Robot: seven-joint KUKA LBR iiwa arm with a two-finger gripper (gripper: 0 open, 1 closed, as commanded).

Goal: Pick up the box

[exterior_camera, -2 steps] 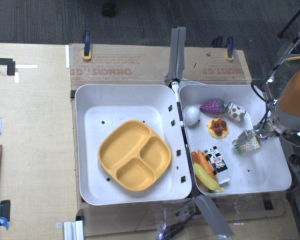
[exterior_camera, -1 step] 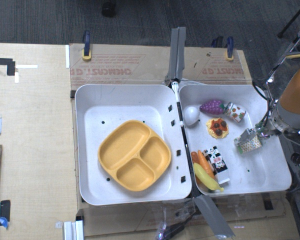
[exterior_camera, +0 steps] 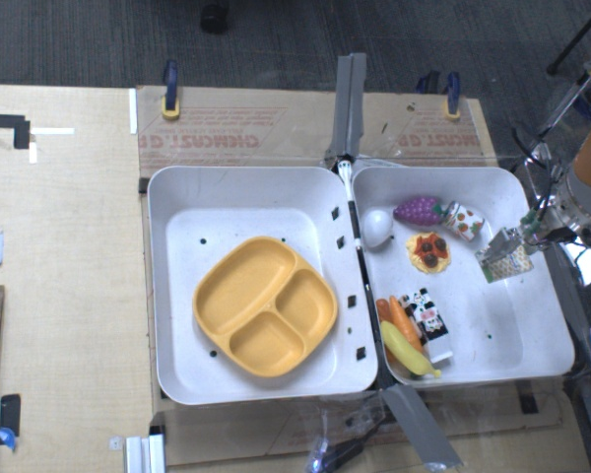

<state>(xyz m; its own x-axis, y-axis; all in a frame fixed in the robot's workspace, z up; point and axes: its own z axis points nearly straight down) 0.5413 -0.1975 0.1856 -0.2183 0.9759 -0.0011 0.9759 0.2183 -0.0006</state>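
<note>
The small black-and-white cow-print box lies in the right white bin, near its left wall, long side pointing up and down the bin. The hand hovers to its upper right; its opening cannot be told.

Grey arm entering from the right edge, claw low, wrist angled leftward

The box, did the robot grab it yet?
Not yet, it seems. Done: the gripper is already over the right bin, near its right wall. In hand: nothing that I can make out. Left: the black-and-white box lies by the carrot and banana, apart from the gripper, so reaching, gripping and lifting remain.
</note>
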